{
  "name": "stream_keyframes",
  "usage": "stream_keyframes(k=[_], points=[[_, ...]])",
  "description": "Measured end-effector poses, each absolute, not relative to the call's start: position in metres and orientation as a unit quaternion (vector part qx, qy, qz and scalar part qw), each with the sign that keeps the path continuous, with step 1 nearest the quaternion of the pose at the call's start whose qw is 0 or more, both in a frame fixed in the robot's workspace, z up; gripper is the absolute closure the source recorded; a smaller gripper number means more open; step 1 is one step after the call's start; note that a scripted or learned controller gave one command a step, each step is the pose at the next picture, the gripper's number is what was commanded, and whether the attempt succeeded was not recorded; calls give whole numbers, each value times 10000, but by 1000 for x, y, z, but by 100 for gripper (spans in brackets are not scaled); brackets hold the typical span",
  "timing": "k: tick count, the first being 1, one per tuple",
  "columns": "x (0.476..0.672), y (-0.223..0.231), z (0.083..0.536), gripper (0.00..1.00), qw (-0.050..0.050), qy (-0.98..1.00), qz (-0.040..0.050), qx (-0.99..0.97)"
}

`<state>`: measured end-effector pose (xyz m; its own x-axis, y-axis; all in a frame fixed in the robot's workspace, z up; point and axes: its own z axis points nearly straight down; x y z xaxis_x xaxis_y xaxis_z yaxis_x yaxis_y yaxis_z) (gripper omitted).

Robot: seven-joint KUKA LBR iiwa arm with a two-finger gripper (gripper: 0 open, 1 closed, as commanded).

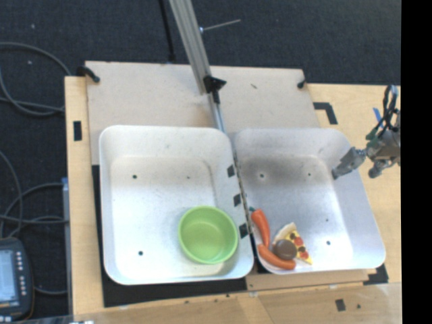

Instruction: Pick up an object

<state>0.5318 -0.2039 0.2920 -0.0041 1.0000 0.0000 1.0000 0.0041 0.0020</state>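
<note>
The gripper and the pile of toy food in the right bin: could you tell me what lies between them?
In the camera view, only bare bin floor lies between the gripper at the right bin's upper right rim and the toy food pile in its lower left corner.

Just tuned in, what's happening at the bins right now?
Nothing has been picked yet. The gripper sits over the right bin's upper right rim, apart from every object. A green bowl rests in the left bin near its lower right corner. In the right bin's lower left corner lie a carrot, a hot dog and a pizza slice, bunched together.
</note>
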Motion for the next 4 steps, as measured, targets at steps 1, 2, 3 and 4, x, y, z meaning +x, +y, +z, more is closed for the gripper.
stream_keyframes(k=[1,2,3,4], points=[[532,-204,292,0,6,7085,10,7057],[534,-207,229,0,-12,7069,-20,7073],[526,-215,171,0,-15,7066,-22,7076],[524,-213,128,0,-9,7066,-18,7076]])
